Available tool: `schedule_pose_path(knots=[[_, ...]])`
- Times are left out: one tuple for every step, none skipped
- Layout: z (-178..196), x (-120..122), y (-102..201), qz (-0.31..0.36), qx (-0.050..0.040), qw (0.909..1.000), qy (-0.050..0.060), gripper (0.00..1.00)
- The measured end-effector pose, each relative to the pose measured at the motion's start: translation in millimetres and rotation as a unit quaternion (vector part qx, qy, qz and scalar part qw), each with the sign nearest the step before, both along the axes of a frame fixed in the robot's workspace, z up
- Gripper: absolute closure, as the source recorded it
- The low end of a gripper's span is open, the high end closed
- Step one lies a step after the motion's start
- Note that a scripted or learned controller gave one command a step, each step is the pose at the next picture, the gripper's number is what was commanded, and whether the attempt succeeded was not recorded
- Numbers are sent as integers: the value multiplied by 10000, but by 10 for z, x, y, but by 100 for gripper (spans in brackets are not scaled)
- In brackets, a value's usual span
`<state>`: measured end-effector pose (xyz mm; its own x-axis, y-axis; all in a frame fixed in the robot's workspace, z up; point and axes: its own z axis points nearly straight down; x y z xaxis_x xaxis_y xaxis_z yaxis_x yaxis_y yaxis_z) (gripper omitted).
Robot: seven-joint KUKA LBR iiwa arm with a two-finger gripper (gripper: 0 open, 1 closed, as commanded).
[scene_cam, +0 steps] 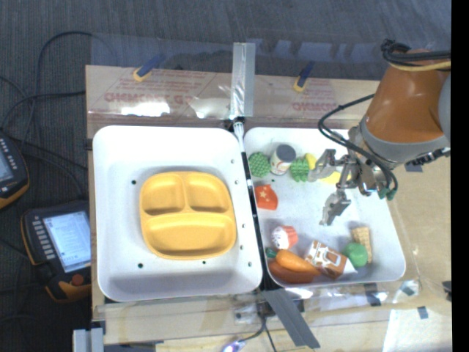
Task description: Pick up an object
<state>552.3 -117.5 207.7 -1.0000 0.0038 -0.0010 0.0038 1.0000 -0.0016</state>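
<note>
End effector (331, 185) hangs over the right white bin (381, 229), fingers spread wide, holding nothing; a round green toy (300, 169) sits at its nine o'clock.

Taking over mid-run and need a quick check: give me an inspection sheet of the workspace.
Surface: two white bins; left bin holds a yellow divided plate.
Job's things: right bin holds a toy carrot, strawberry, two green toys, small carton, ice-cream cone.
Clutter: nothing seen.
Grippers: gripper over right bin, holding nothing.
Cables: black cables on floor, left.
Surroundings: two handheld pendants, grey carpet.
</note>
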Motion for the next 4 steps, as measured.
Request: schedule_pose_path(knots=[[-955,484,78,-1479,-8,9890,-7,0],[-1178,827,241,-2311,9,9729,-50,0],[-1173,422,-280,-1446,-7,9895,-62,0],[-1185,810,-1048,-506,-11,9987,-56,0]])
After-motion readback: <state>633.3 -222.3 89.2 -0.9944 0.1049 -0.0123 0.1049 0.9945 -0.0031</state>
